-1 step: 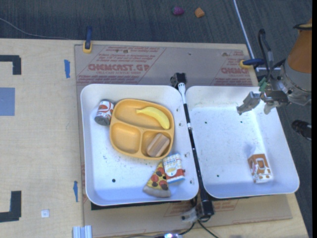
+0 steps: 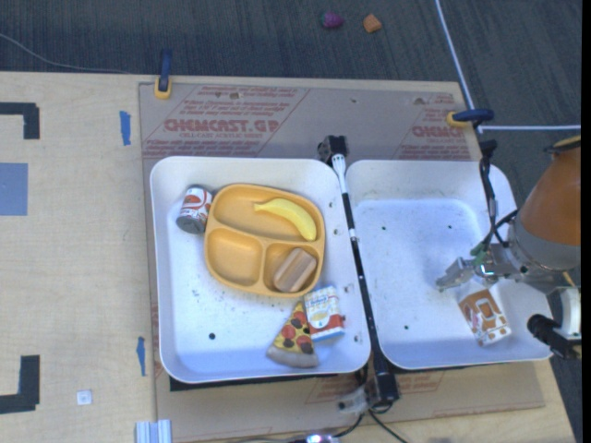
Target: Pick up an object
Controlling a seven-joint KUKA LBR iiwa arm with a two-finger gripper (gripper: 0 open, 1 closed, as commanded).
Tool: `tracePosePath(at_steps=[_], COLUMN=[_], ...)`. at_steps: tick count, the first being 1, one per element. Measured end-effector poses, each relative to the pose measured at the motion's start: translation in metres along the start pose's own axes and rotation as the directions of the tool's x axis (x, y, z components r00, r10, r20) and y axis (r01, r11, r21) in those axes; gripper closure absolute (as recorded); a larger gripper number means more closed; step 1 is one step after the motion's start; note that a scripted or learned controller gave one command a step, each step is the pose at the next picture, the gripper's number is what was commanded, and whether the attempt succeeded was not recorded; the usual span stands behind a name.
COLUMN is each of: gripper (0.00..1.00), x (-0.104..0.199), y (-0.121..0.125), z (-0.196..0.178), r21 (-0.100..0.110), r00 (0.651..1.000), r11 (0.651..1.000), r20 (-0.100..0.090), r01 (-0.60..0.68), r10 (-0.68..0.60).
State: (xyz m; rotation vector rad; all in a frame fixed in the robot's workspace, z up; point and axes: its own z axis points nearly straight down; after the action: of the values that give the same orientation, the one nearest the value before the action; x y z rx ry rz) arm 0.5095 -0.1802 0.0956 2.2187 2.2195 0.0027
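My gripper point(image 2: 459, 273) hangs low over the right bin point(image 2: 406, 247), near its right side, under the grey and orange arm point(image 2: 554, 210). Just below and right of it, an orange and white packet point(image 2: 486, 315) lies flat on the bin floor, apart from the gripper. The left bin point(image 2: 175, 284) holds a yellow divided plate point(image 2: 231, 252) with a banana point(image 2: 286, 214) and a brown bun-like piece point(image 2: 294, 269). A small can point(image 2: 193, 209) lies left of the plate. A pizza slice point(image 2: 294, 340) and a small carton point(image 2: 322, 312) sit by the bin's front edge.
Both bins rest on a brown cardboard sheet point(image 2: 277, 118) held by clamps point(image 2: 164, 74) at the back. A black divider bar point(image 2: 351, 247) runs between the bins. Cables point(image 2: 488, 192) hang near the arm over the right bin's far corner.
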Motion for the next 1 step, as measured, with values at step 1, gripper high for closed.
tracePosePath(at_steps=[1], gripper=[0.0], x=[-0.0064], y=[-0.0254], z=[0.0065], r21=[-0.012], r00=[1.0], r11=[1.0], r20=[0.003], r01=[0.002], r10=[-0.002])
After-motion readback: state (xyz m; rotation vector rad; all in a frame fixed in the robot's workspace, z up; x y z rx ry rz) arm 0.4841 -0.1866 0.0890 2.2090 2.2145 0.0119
